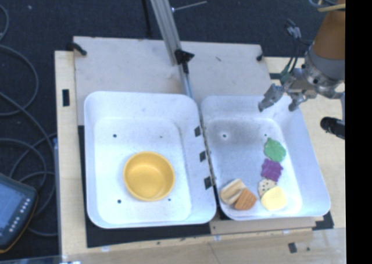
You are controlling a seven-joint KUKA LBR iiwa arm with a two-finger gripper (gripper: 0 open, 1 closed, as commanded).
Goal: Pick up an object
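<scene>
2 bins sit side by side — the left bin [99, 141] holds a bowl [149, 175]; the right bin [238, 135] holds 5 small objects [271, 171] along its right and front — the gripper [283, 100] above its back edge.

Both white bins [99, 158] look like moulded plastic, smooth with a dull sheen, speckled with dark scuffs. The yellow bowl [149, 175] is smooth, faintly glossy plastic. The counter [67, 239] shows pale, matt wood. The slanted rail [164, 13] is brushed grey metal. The end effector [282, 100] looks like matt grey metal.
</scene>
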